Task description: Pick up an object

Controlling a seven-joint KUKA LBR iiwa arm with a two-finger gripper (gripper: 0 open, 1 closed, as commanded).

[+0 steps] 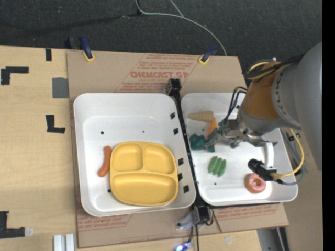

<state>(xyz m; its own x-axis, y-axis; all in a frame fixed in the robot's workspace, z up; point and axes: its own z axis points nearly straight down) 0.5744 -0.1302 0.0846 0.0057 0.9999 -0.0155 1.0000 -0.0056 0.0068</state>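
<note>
1. Reaching in from three o'clock, the grey arm (pixel 277 101) lowers its gripper (pixel 222 132) into the right bin (pixel 280 195), near the bin's left wall; whether the gripper is open or closed cannot be told from this angle.
2. Candidate objects cluster at the gripper's nine o'clock: a teal toy (pixel 199 141), an orange carrot piece (pixel 212 125) and a tan wedge (pixel 201 116). A green piece (pixel 217 166) lies at its six o'clock, a pink doughnut (pixel 256 183) at five.
3. In the left bin (pixel 84 109), a yellow divided tray (pixel 144 173) sits with a sausage (pixel 105 161) at its nine o'clock.
4. Judged best: pick one isolated item, centre over it, descend squarely, close firmly before lifting.
</note>
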